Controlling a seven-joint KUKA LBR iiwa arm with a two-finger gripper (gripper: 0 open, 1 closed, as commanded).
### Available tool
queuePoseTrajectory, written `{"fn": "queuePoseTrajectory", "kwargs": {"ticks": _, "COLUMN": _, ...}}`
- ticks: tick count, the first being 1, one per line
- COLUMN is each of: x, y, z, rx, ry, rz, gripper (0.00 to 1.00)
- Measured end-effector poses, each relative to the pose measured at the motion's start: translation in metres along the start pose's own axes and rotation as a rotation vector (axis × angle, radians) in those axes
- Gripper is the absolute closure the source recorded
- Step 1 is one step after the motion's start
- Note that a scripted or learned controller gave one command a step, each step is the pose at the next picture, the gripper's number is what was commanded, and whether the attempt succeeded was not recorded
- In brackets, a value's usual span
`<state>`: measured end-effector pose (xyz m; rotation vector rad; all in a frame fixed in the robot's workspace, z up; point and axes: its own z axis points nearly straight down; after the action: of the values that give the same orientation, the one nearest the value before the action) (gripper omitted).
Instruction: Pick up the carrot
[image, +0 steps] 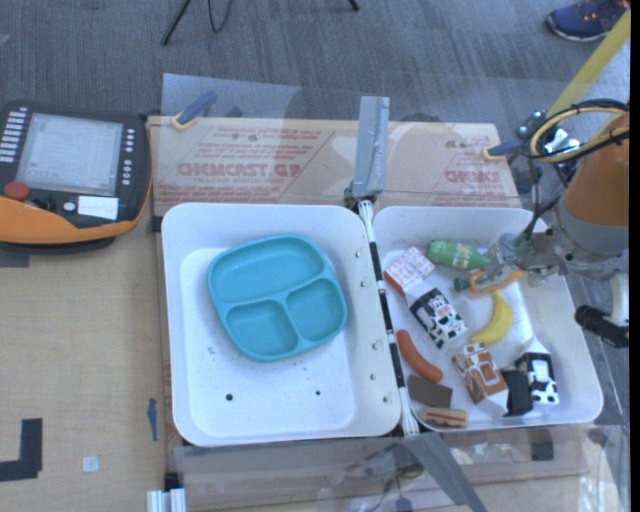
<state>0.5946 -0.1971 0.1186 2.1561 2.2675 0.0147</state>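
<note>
We see two white bins side by side on the bench. The left bin (190, 300) has a blue plate (277, 296) with three parts in it. The right bin (585, 370) is full of toy food. The gripper (508, 262) is at the far right side of that bin, down low over the toys, under the gray arm (598, 200) with its orange band. The carrot (494, 281) is a thin orange stick lying at a slant, just under the gripper tips and just above the banana (495, 320). The gripper looks like it is touching the carrot, but we cannot tell if the fingers are apart or squeezed on it, since the picture is too blurry there. A green bottle (458, 254) lies just to the left of the gripper. A red and white box (409, 268) is near the bin's left wall, and a black and white cow-spotted carton (438, 316) sits below it. A hot dog sausage (419, 357) lies near the front left, with a small brown and white box (480, 370) beside it. A tablet with an orange edge (70, 170) rests on the bench, well to the left of the bins.
</note>
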Motion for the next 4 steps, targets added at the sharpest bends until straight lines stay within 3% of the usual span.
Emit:
{"fn": "queuePoseTrajectory", "kwargs": {"ticks": 1, "x": 0.001, "y": 0.049, "z": 0.022, "rx": -0.004, "ry": -0.002, "rz": 0.021, "gripper": 0.00}}
{"fn": "queuePoseTrajectory", "kwargs": {"ticks": 2, "x": 0.001, "y": 0.046, "z": 0.015, "rx": 0.012, "ry": 0.002, "rz": 0.020, "gripper": 1.00}}
{"fn": "queuePoseTrajectory", "kwargs": {"ticks": 3, "x": 0.073, "y": 0.079, "z": -0.102, "rx": 0.011, "ry": 0.002, "rz": -0.054, "gripper": 1.00}}
{"fn": "queuePoseTrajectory", "kwargs": {"ticks": 4, "x": 0.073, "y": 0.078, "z": -0.101, "rx": 0.013, "ry": 0.002, "rz": -0.054, "gripper": 0.00}}
